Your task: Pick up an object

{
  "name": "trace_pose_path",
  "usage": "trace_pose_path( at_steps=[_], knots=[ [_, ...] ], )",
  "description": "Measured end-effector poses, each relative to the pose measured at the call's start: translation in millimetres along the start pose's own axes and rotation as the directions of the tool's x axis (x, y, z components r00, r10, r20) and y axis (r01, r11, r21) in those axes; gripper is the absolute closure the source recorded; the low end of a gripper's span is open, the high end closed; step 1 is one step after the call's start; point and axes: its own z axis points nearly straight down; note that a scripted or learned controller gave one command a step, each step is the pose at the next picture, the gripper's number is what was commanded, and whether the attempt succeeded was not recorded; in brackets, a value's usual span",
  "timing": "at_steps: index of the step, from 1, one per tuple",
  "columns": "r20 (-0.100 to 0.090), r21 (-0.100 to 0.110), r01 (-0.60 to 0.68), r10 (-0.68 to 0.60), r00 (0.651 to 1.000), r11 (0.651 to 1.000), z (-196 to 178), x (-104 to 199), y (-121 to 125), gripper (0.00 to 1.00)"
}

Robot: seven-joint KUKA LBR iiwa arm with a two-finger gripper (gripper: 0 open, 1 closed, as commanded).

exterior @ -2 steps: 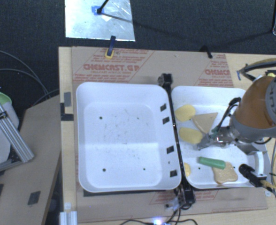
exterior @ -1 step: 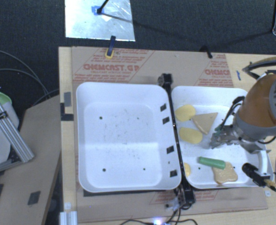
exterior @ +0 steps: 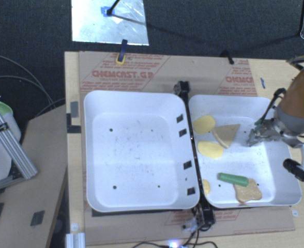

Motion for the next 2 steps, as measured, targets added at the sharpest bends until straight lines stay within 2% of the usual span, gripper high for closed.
trace_pose_path(
  at_steps=[1,2],
  knots=[
    [-0.005,0.004,0.004,-0.004,1.0,1.0,0.2,22.6,18.7,1.0],
    [-0.002,-0.003,0.007,-0.007,1.0,1.0,-0.8,3.9,94.7,1.0]
  ],
)
